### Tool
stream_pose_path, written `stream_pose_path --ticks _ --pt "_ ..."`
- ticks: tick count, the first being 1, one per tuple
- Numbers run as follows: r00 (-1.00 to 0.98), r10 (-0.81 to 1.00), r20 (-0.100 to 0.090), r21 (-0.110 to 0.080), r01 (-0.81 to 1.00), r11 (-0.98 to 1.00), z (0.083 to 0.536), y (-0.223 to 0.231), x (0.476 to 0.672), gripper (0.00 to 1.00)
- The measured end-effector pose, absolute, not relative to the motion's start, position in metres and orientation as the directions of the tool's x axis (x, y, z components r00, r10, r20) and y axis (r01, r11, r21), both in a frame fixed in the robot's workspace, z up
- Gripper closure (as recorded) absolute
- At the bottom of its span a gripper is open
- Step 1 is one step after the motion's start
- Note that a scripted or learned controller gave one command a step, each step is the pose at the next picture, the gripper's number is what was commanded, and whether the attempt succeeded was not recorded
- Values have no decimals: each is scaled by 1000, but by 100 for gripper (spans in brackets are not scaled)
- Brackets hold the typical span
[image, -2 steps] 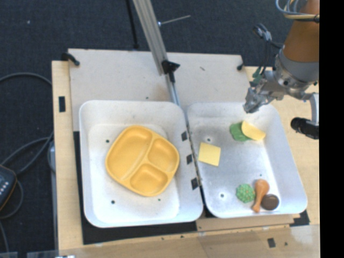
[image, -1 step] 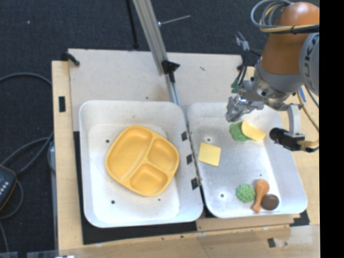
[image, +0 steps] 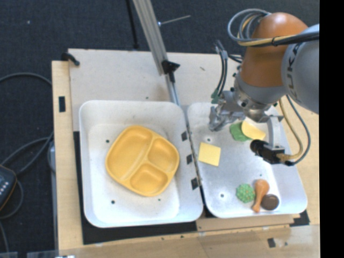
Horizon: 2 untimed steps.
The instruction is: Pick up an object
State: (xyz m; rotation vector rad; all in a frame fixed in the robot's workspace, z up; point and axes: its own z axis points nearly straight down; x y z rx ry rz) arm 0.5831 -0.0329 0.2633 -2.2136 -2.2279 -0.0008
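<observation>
The arm (image: pixel 269 52) hangs over the right bin's (image: pixel 226 198) back edge; I cannot tell the jaws' state. The yellow square (image: pixel 209 154) lies with bare floor around it.

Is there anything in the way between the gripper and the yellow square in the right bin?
Nothing visible. The gripper hangs over the right bin, and the bare bin floor separates it from the yellow square.

1. The arm (image: pixel 301 63) is grey, with part of a dark printed letter on its side.
2. A glossy orange band (image: pixel 269 50) bulges round above the wrist.
3. Grey cables (image: pixel 244 26) loop beside the orange band.
4. Below the band sits the metal-grey gripper (image: pixel 217 117).
</observation>
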Motion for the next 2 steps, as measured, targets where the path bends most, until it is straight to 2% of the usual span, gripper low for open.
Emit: stream_pose_path --ticks 1,2 --pt "-7 1000 1 1 1000 7 258 17 581 100" --pt "-8 1000 2 0 1000 8 264 70 566 100"
